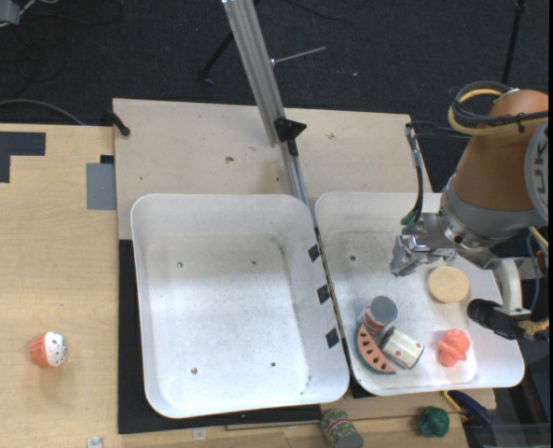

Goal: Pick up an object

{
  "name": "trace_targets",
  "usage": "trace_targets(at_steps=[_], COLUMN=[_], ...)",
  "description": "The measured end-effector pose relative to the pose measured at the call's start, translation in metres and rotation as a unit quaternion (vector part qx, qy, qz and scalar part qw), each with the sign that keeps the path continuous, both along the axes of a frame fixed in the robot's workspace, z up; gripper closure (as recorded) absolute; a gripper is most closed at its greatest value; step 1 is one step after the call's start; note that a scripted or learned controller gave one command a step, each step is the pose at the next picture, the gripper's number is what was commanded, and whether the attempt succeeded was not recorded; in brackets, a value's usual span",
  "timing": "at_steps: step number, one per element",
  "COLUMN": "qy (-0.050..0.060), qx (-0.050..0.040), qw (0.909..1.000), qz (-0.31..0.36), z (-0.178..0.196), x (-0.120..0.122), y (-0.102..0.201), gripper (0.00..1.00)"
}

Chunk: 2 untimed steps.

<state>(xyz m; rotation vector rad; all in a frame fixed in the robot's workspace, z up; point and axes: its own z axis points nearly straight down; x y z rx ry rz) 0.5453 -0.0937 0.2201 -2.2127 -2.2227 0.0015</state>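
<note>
Nearest the camera, along the front wall of the right bin (500, 381), lie 4 candidate objects: a red semicircular slice-shaped toy (371, 351), a small cream cylinder (404, 348) touching it, a grey-topped can (380, 312) just behind both, and an orange-pink lumpy toy (454, 346) set apart to the right. The 3 clustered items touch or overlap, so a grasp there is likely to disturb neighbours; the lumpy toy looks light and possibly soft, with open floor on all sides, and probably suits a pinch across its narrow width. Further back, a pale tan disc (449, 285) lies flat; it appears rigid and thin, so the fingers would need to reach the bin floor on both sides of its rim. Just left of the disc, the gripper (408, 258) hangs low over bare bin floor, and nothing is visible between its fingers; whether they are spread or closed cannot be determined at this angle. Left of the divider, the left bin (164, 222) offers wide room. Beyond both bins, a slanted aluminium rail (260, 73) stands over the bench.
</note>
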Motion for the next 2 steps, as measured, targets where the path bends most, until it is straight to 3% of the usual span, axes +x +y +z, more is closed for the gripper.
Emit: trace_targets(at_steps=[2], qy=[-0.001], qx=[-0.0004], qw=[1.0], qz=[0.0], z=[0.006], x=[0.041], y=[0.109], gripper=[1.0])
